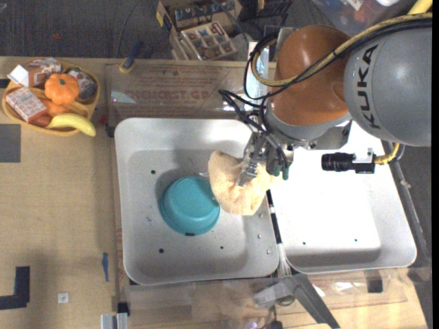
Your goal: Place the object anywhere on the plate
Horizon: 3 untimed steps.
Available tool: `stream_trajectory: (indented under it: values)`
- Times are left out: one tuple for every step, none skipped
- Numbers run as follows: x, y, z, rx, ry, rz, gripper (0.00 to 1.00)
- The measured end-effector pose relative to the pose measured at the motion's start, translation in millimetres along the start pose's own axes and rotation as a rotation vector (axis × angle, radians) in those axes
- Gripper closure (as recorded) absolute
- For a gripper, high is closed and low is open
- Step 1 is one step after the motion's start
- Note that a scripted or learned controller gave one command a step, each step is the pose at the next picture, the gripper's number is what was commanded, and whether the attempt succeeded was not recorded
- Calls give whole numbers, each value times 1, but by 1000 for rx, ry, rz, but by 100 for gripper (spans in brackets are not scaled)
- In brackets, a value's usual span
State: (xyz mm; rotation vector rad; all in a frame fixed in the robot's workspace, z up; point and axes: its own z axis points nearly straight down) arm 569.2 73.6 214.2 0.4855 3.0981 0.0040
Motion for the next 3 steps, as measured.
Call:
stream_trajectory:
  values:
    - [14,44,3,-2,-1,-305,100]
    - [39,90,-7,-2,-1,-311,100]
    - [38,89,-8,-2,-1,-311,0]
